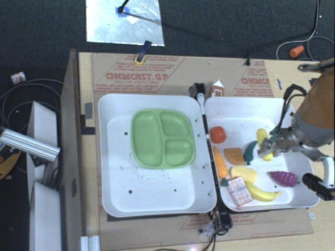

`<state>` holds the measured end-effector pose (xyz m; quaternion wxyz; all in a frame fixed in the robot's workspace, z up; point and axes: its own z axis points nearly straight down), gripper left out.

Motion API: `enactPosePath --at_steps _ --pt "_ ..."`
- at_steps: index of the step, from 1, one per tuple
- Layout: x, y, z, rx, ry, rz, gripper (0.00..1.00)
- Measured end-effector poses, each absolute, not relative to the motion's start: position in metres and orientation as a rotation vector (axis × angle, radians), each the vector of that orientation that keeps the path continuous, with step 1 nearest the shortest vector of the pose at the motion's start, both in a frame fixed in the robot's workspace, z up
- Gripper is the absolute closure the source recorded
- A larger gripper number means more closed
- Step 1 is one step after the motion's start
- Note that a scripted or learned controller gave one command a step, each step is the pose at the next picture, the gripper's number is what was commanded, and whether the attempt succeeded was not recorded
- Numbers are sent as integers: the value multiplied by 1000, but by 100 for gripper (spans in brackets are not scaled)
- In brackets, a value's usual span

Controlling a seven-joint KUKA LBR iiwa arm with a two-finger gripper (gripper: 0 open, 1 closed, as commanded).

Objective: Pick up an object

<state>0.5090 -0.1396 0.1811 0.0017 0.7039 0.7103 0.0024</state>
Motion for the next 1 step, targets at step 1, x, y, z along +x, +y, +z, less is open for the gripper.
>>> enactPosePath --at_steps 1 --pt "524 -62 233 2205 2232 9 100"
